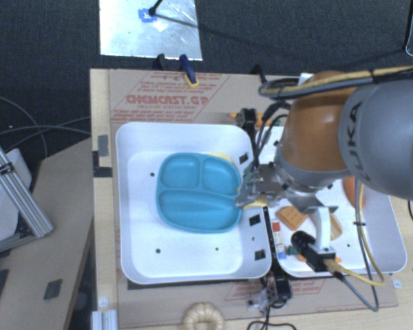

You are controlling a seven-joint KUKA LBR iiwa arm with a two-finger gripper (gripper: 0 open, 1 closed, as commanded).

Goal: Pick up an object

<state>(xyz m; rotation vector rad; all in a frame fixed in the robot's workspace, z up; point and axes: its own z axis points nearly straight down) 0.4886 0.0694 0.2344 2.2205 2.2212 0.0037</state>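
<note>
- The grey arm point(372, 139) reaches in from the right, its orange band bulging over the seam between the two bins.
- The gripper point(250, 191) sits low at the inner right side of the left bin point(141, 212), right at the right-hand rim of the blue plate point(196, 191).
- Whether it is open or closed, and whether it has hold of the rim, cannot be told from this angle (metal and plate edge run together there).
- The blue plate has three compartments and lies flat, a little right of the middle of the left bin.
- A pale yellow thing point(224, 157) peeks out from under the plate's upper right edge; most of it is hidden.
- In the right bin point(392, 249), an orange square cracker-like piece point(290, 218) lies near the dividing edge, and a brownish piece point(335, 227) lies just to its right.
- Another orange thing point(350, 188) shows beside the arm, partly covered by it.
- Both bins rest on a brown cardboard sheet point(172, 95) with red lettering, and a blue clamp point(188, 71) grips its far edge.
- A beige ring point(205, 316) lies at the bench's near edge.
</note>
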